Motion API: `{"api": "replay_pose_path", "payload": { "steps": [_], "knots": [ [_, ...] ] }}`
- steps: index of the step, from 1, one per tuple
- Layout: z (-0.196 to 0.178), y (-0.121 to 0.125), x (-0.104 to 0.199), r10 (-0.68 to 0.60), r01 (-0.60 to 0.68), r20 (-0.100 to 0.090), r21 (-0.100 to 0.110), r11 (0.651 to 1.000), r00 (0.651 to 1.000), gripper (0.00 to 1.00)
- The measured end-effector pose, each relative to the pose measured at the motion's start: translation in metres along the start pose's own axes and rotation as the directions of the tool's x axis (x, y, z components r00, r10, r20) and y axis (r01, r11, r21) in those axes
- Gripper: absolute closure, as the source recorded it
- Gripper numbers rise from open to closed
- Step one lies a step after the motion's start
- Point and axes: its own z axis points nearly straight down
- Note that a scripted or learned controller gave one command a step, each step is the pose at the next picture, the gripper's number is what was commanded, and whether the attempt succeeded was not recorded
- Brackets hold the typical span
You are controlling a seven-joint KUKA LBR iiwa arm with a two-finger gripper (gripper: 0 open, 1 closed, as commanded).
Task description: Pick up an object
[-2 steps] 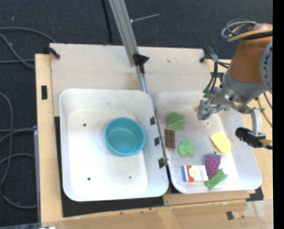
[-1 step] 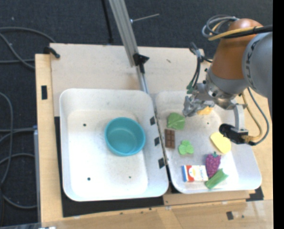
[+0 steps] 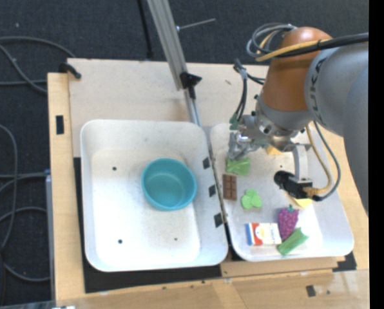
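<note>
Both white bins (image 3: 102, 140) look like smooth, matt plastic, speckled with small dark marks, and the teal bowl (image 3: 169, 183) has a smooth plastic sheen. The worktop (image 3: 124, 89) is pale, matt board; the arm's orange band (image 3: 294, 69) is glossy.

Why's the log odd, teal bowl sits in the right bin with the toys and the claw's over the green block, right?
Not quite: the camera view shows the teal bowl in the left bin, apart from the toys. The claw is indeed over the green block in the right bin.
</note>
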Motion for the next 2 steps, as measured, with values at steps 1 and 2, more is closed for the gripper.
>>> {"api": "replay_pose_path", "payload": {
  "steps": [1,2],
  "knots": [
    [-0.012,0.01,0.061,-0.002,0.002,-0.001,-0.001,1.0,1.0,1.0],
    [-0.015,0.006,0.124,-0.002,0.002,-0.001,0.0,1.0,1.0,1.0]
  ]
}}
